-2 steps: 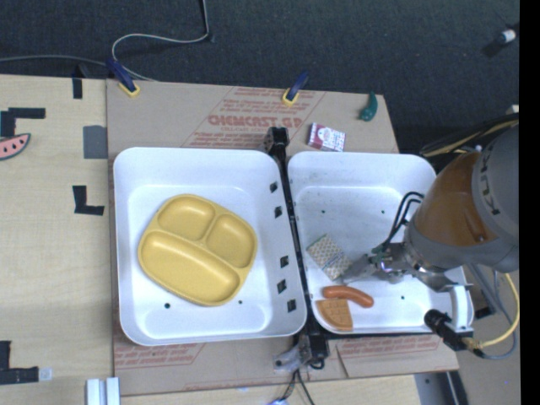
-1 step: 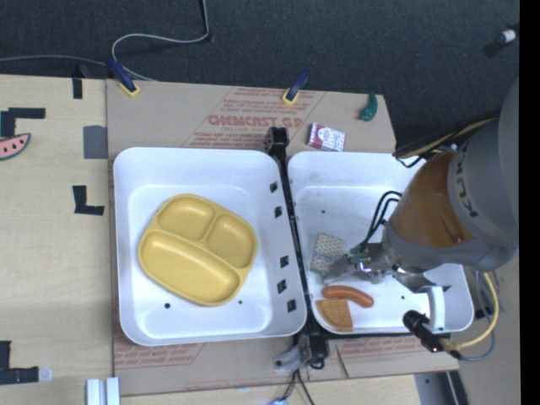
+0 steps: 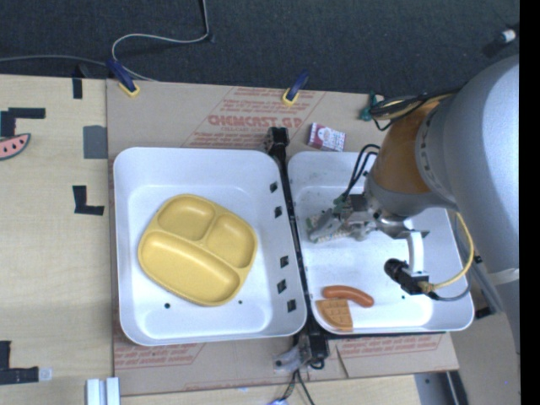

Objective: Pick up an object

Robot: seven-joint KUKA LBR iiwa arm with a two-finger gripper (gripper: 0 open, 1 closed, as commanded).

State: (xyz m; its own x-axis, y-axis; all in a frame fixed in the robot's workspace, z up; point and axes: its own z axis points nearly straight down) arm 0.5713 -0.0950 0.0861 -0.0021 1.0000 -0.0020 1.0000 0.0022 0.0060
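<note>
The gripper (image 3: 325,224) hovers in the right bin (image 3: 439,315), its finger state beyond telling, while at six o'clock lies a toy hot dog (image 3: 348,294), seemingly light, smooth and roll-prone, best pinched across its middle.

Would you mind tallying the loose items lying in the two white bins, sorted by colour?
Yellow: 1, the divided plate in the left bin.
Orange-red: 1, the sausage in the right bin.
Tan-orange: 1, the waffle piece beside it.
Total: 3
</note>
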